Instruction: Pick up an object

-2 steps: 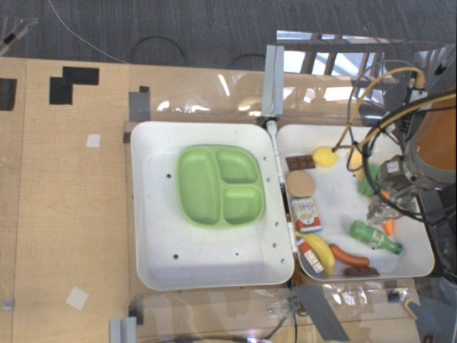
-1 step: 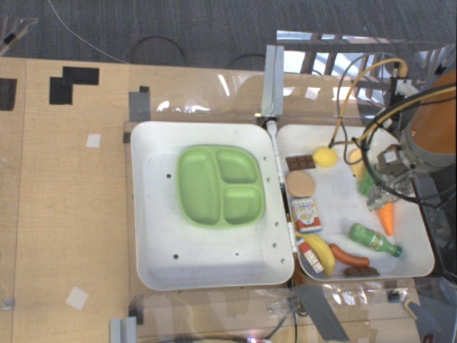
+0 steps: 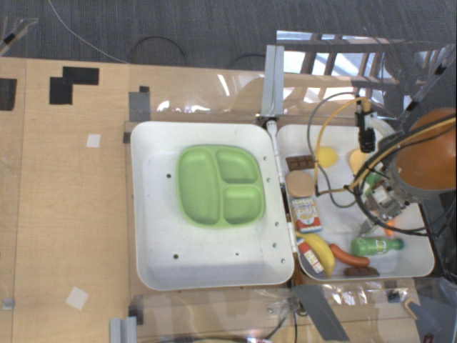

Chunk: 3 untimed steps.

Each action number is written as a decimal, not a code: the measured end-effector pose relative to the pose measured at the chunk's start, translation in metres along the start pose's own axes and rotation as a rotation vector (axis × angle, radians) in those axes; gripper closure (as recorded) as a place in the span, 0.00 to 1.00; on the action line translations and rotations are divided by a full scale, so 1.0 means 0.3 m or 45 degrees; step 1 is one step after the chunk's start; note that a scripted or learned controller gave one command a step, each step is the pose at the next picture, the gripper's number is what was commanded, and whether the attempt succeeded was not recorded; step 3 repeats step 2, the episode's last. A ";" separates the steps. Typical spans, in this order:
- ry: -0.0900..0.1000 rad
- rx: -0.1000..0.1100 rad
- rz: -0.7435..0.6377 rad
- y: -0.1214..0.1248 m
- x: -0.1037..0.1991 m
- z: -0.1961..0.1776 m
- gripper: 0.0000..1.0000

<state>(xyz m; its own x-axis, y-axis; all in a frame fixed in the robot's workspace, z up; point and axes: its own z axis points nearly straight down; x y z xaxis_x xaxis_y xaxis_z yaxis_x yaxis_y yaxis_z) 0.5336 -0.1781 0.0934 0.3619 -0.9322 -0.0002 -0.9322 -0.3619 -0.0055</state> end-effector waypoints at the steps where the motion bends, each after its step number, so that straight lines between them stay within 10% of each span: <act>1: 0.002 0.001 -0.418 0.139 -0.052 -0.122 1.00; 2: -0.001 -0.001 -0.797 0.100 -0.004 -0.131 1.00; 3: -0.001 -0.001 -0.797 0.100 -0.004 -0.131 1.00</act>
